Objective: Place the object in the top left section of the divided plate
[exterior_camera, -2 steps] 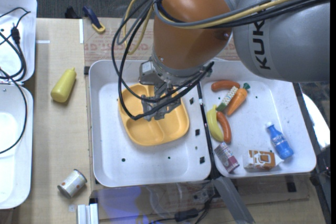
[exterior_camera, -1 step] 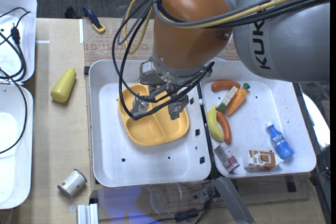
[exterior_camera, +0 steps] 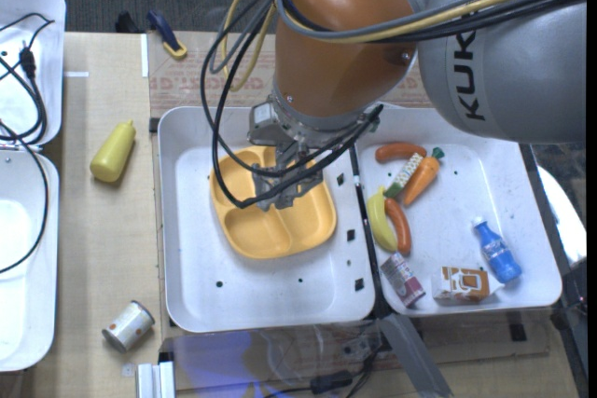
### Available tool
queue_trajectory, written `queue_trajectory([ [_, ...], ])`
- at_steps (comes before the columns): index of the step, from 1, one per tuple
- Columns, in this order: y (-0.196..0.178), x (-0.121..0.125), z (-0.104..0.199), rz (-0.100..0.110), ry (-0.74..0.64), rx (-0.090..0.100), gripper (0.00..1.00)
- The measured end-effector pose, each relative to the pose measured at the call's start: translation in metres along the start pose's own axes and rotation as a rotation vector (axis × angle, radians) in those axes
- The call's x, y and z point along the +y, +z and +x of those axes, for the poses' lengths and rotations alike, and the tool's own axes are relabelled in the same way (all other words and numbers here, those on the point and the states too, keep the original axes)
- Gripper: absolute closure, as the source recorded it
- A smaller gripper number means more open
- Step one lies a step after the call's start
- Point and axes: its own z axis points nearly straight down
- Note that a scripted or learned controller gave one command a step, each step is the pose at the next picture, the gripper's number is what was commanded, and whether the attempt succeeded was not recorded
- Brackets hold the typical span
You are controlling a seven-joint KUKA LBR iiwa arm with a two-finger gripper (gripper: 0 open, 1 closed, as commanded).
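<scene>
- Left bin (exterior_camera: pixel 187 294) holds the yellow divided plate (exterior_camera: pixel 280 233).
- Pincer (exterior_camera: pixel 280 186) hangs over the plate's upper part; I cannot tell its state or whether it carries any object.
- Right bin (exterior_camera: pixel 522 284) holds sausages (exterior_camera: pixel 399 226), a carrot (exterior_camera: pixel 422 179), a banana (exterior_camera: pixel 379 221), a blue bottle (exterior_camera: pixel 494 252) and cartons (exterior_camera: pixel 464 284).

I see a yellow divided plate (exterior_camera: pixel 280 224) of smooth, slightly glossy plastic in a matt white plastic bin (exterior_camera: pixel 196 275). The arm's orange band (exterior_camera: pixel 340 33) shines glossy. The pale wooden tabletop (exterior_camera: pixel 103 238) looks matt, and the small metal can (exterior_camera: pixel 128 324) dull.
</scene>
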Motion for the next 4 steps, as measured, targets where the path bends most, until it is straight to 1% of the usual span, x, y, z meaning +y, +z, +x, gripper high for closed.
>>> queue_trajectory([
  [1,0.023,-0.043,0.017,-0.001,-0.124,0.005,1.0],
  [2,0.015,-0.013,-0.01,-0.004,-0.383,0.005,1.0],
  [3,0.035,0.059,0.044,-0.006,-0.397,0.006,1.0],
  [4,-0.023,0.054,0.069,-0.003,-0.492,0.005,1.0],
])
